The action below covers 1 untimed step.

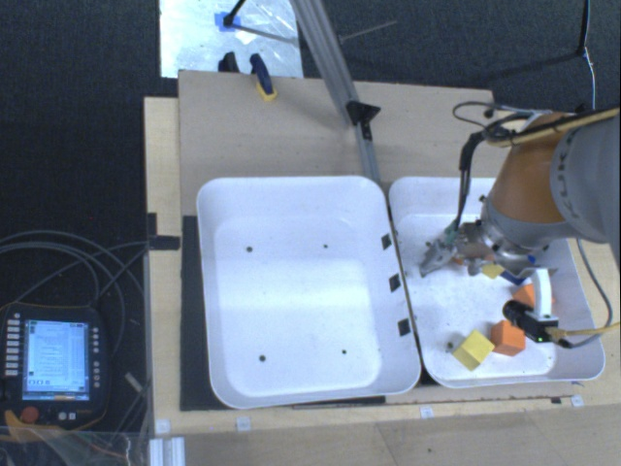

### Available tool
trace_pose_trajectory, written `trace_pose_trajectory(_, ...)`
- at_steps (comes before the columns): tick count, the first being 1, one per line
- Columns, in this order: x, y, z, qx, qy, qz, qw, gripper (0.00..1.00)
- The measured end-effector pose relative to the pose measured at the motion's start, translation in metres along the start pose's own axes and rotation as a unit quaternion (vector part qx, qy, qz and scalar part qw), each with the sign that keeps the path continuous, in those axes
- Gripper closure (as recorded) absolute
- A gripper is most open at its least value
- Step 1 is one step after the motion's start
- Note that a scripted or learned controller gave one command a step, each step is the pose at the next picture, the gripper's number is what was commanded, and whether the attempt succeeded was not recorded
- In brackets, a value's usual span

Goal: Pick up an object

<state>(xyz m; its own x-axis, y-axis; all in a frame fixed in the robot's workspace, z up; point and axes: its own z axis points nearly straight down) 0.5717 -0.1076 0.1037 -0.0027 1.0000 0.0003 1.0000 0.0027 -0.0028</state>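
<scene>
Yellow block [473,349], a plain tilted cube, sits near the front edge of the right bin [437,304], just beside an orange block [506,338]. Further back, the gripper [439,257] hangs low near that bin's left wall; whether it is open or grips anything cannot be told.

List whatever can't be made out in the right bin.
1. Gripper: camera view, too blurred to tell whether it holds anything.
2. Orange piece and small yellow piece: partly hidden under the arm, shapes unclear.
3. Right bin: far right corner covered by the arm.
</scene>
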Motion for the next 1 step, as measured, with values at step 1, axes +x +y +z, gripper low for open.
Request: trace_pose_trajectory(1,-0.0005,0.0019,-0.0136,-0.003,0.0,-0.001,1.0,1.0)
